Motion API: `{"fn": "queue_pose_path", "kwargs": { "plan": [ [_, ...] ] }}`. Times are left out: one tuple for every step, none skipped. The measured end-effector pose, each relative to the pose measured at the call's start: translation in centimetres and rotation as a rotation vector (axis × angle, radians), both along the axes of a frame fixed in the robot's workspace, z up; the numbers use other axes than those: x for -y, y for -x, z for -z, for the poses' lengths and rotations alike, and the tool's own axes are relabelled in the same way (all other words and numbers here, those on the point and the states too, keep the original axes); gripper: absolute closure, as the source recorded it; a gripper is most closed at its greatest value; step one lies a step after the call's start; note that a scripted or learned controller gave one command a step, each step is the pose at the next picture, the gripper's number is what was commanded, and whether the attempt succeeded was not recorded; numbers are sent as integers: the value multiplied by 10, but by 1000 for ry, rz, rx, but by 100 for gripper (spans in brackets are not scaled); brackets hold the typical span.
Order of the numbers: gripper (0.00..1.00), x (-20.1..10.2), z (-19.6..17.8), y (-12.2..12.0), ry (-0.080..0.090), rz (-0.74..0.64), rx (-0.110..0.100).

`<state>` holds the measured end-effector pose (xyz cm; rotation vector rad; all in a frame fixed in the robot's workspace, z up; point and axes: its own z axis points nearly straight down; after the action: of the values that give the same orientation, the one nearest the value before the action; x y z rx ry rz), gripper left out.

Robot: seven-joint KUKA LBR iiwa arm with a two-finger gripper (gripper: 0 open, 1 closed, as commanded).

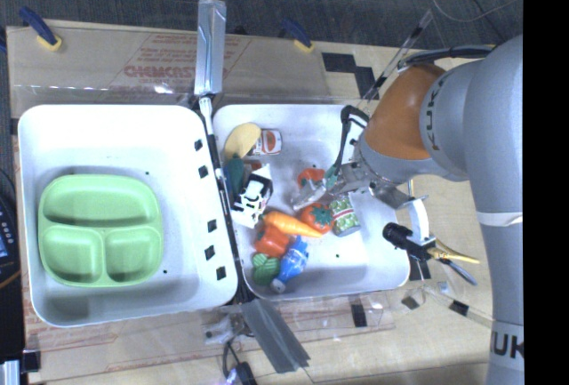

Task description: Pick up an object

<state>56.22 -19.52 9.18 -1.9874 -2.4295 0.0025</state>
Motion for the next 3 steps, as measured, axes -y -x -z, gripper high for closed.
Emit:
{"fn": "queue_pose_path", "kwargs": {
  "plan": [
    [100,0,-10,0,0,-5,0],
    [100,-53,-121,-69,0,86,6],
    [0,-52,-119,-68,1,88,1]
  ]
}}
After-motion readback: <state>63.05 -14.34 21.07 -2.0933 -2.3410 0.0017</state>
